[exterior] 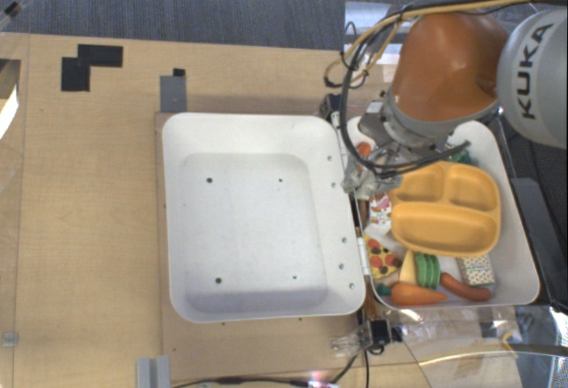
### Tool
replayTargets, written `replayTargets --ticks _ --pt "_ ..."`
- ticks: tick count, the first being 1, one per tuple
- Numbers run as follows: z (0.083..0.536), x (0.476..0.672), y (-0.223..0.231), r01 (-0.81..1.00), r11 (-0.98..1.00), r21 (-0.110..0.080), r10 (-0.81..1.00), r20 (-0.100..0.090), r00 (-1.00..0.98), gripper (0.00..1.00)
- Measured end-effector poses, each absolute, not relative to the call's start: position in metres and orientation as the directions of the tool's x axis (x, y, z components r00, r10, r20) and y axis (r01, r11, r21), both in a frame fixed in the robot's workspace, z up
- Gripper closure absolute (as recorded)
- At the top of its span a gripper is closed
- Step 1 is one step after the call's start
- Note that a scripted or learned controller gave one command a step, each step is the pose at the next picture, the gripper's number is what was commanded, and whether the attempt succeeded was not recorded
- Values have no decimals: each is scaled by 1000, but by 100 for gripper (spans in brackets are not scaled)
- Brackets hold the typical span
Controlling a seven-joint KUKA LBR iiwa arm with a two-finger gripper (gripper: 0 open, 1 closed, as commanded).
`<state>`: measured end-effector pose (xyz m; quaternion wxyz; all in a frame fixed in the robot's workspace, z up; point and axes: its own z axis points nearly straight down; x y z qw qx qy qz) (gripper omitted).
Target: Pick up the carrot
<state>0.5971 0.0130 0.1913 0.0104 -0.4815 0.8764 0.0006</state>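
One carrot [417,294] lies lengthwise left to right, tip pointing right. Green vegetable [427,270] and yellow tray [446,209] crowd it; gripper [373,171] finger state can't be told.

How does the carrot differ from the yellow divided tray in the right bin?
The carrot is orange, slim and tapered; the yellow divided tray is broad and split into compartments. The carrot is far smaller than the tray. The carrot lies flat by the bin's near edge, while the tray sits tilted higher up, partly under the arm's wrist. Both lie in the right bin.
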Motion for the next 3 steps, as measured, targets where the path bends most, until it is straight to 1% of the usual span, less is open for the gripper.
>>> replayTargets --ticks 1,2,3 --pt "186 554 -68 -876 481 -8 -877 -2 -481 100" --pt "454 559 -75 -937 349 -31 -937 -8 -349 100" --pt "310 487 -118 -997 -72 4 -997 -4 72 100"
